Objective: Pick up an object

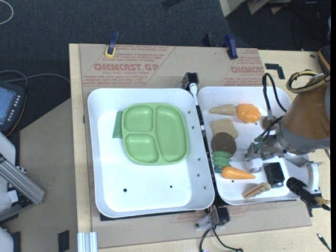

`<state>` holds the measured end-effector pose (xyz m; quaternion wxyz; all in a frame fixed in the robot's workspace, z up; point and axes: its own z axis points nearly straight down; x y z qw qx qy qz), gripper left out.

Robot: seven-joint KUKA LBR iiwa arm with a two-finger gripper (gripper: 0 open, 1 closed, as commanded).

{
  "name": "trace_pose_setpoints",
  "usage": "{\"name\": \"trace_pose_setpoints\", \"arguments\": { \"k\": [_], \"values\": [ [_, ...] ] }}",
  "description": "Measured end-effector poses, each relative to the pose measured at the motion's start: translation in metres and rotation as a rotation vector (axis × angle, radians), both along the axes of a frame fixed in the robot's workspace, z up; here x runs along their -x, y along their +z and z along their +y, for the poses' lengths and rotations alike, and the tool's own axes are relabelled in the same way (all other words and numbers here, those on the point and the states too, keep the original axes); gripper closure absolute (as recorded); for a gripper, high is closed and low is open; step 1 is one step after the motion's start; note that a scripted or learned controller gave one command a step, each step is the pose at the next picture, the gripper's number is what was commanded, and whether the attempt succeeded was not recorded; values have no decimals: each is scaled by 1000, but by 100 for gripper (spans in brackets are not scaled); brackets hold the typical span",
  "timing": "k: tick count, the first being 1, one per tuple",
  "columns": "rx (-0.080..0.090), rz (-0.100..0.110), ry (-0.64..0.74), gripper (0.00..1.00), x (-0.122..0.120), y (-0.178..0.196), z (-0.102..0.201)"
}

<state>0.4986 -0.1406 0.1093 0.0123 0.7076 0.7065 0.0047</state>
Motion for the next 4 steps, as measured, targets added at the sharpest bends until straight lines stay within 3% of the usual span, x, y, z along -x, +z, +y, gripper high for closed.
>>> {"name": "trace_pose_setpoints", "arguments": {
  "k": [1,2,3,4],
  "values": [
    [-9,20,1,100,4,44,-3],
    [-8,16,3,100,4,106,1],
    [-9,21,3,100,3,116,1],
    [-11,21,7,100,-40,106,30]
  ]
}}
